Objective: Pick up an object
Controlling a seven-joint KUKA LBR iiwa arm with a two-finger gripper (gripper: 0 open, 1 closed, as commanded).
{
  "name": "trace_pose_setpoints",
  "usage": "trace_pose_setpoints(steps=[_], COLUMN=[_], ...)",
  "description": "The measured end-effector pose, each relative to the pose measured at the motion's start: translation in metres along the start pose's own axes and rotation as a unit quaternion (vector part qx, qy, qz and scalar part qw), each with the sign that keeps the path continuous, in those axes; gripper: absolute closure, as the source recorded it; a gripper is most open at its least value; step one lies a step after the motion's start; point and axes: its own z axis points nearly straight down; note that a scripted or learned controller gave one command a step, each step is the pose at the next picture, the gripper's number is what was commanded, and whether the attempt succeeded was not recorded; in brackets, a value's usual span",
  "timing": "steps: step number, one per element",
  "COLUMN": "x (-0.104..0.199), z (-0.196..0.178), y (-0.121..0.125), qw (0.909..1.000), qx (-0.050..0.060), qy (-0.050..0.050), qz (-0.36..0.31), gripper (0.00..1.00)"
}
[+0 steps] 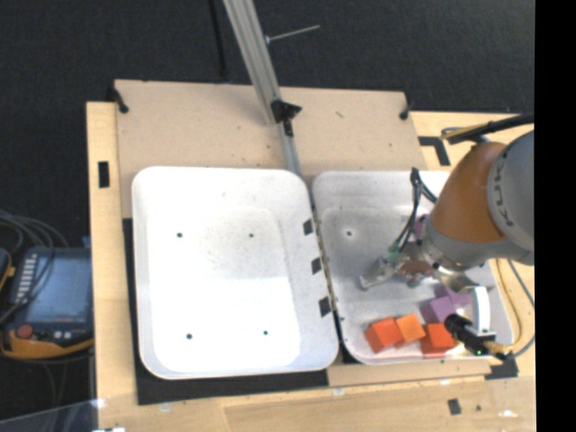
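your right bin (360, 196): orange blocks (407, 332), purple block (441, 309) at near edge, gripper (378, 277) low inside, finger state can't tell, left bin (216, 187) bare

My arm (490, 207) reaches in from the right, orange band uppermost, wrist bent downward and leftward. My gripper (389, 274) hangs low, pointing left. Finger spacing not resolvable from this slanted view; nothing seen clamped.
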Motion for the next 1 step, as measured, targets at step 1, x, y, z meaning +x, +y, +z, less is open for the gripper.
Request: trace_pose_setpoints(steps=[1], x=[-0.0012], z=[-0.0128], y=[0.0014], qw=[1.0000], qx=[-0.003], qy=[0.000], qz=[0.004], gripper=[1.00])
